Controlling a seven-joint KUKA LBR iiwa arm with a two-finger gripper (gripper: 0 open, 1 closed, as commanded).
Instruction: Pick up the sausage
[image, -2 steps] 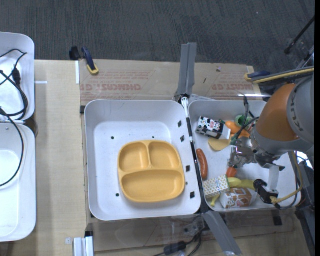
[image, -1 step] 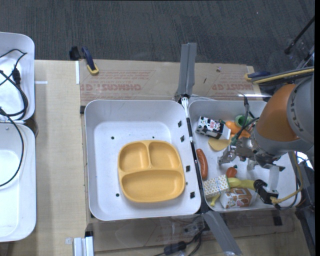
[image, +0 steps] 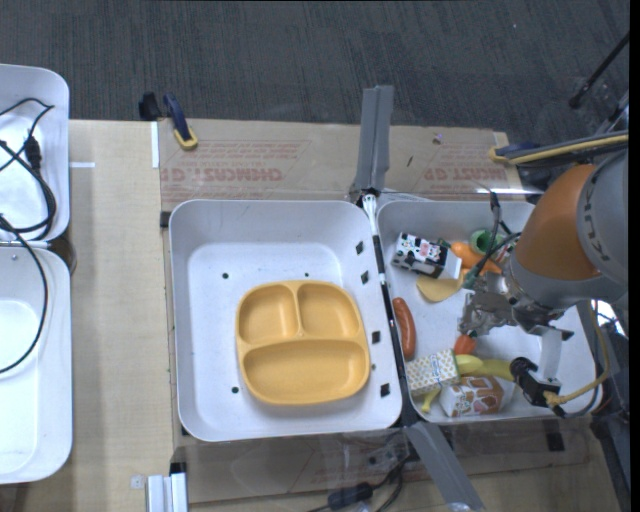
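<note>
The sausage (image: 404, 327), a reddish-brown link, lies lengthwise along the left wall of the right bin (image: 575, 405). My gripper (image: 478, 322) hangs low over the middle of that bin, a short way right of the sausage and apart from it. Below the gripper lie a small orange piece (image: 464, 344) and a yellow banana (image: 483, 367). The wrist hides the finger ends.
A yellow divided plate (image: 301, 342) sits in the left bin (image: 195, 300). The right bin also holds a black-and-white cow-print carton (image: 420, 254), a yellow chip (image: 437, 289), a carrot (image: 470, 254), a white box (image: 432, 370) and a bread-print box (image: 472, 398).
</note>
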